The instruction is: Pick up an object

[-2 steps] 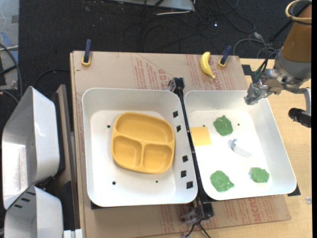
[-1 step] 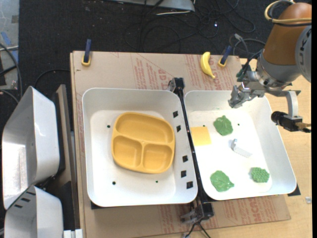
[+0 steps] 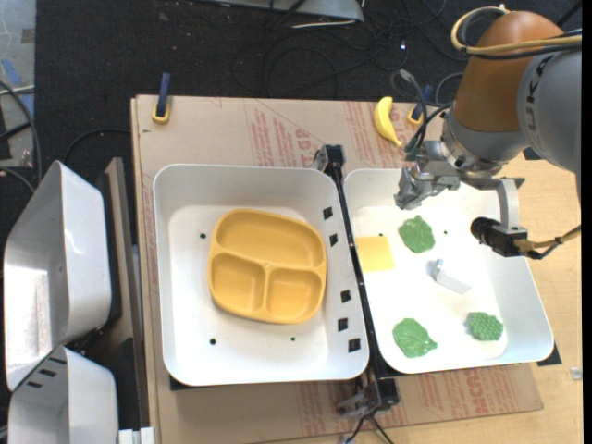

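Grey block (image 3: 449,277) lies slantwise, upper-left to lower-right; pincer (image 3: 412,195) hovers apart from it, grip unclear.

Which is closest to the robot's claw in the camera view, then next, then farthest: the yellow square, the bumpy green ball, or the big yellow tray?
From the gripper:
1. Yellow square, right bin's left side.
2. Bumpy green ball, right bin's near right corner.
3. Yellow tray, left bin.

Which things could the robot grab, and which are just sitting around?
For grabbing, in the right bin:
yellow square, three green lumps, small grey piece; the gripper hangs above them.

Just sitting around:
yellow divided tray in the left bin, yellow clamp, blue clamp.
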